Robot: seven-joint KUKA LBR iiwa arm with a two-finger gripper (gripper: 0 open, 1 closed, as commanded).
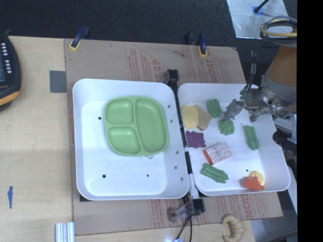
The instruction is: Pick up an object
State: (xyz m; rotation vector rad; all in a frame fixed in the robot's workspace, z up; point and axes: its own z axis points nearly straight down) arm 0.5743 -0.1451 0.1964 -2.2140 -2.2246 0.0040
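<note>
A: What is held in the two bins?

B: The left shallow white plastic bin is occupied by one light green three-compartment plate, laid flat near the middle. The right shallow white plastic bin is loaded with small toy foods. By size: a yellow rounded piece lies by the left wall, with a tan slice touching its right side. A red-and-white printed packet is seen mid-bin, tilted. A purple ridged piece lies just left of it. A green pod-shaped piece lies below the packet. A slim green piece is placed towards the right wall. A dark green ridged piece lies near the top, and a round green knobbly piece just below it. An orange piece with a yellow bit is set in the lower right corner.

A: Gripper state?

B: The grey two-finger gripper is positioned over the right bin, right above the round green knobbly piece. Nothing is seen clamped between the fingers. Whether the jaws are open or closed cannot be told; the metal parts are blurred together.

A: Anything cut off?

B: The arm is cropped at the right edge. What each toy food represents cannot be made out.
</note>
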